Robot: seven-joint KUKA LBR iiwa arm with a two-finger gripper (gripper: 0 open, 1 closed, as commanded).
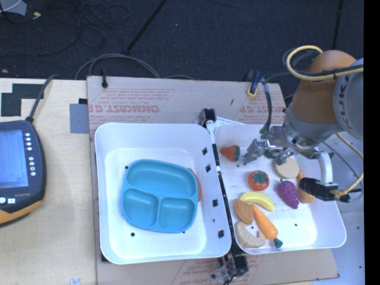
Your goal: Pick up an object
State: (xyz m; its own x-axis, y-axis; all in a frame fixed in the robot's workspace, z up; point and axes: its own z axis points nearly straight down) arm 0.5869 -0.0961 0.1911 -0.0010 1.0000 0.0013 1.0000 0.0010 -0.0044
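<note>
The grey arm with its orange band reaches in from the right, and its two-finger gripper [268, 152] hangs low over the upper part of the right-hand shallow white bin [332, 233]. The fingers [254, 149] look spread fairly wide with nothing between them. So the step in hand is the approach — no toy has been taken yet.

Nearest the fingers are a small red plastic strawberry [230, 152] just to their left, a red toy tomato with a green top [258, 180] just below, and a pale round slice [287, 168] to the lower right. Which of these the program is after cannot be told. My guess is the strawberry or the tomato; the next move would call for centring over one, descending, and closing.

Both are squat and rounded, with no real long axis. The long pieces lie further down the bin: a yellow plastic banana [256, 200] running roughly left to right, and an orange toy carrot [265, 222] slanting from upper left to lower right, green end lowest. A purple grape bunch [288, 193] sits to their right.

The left bin holds a blue divided plastic plate [160, 195].
</note>
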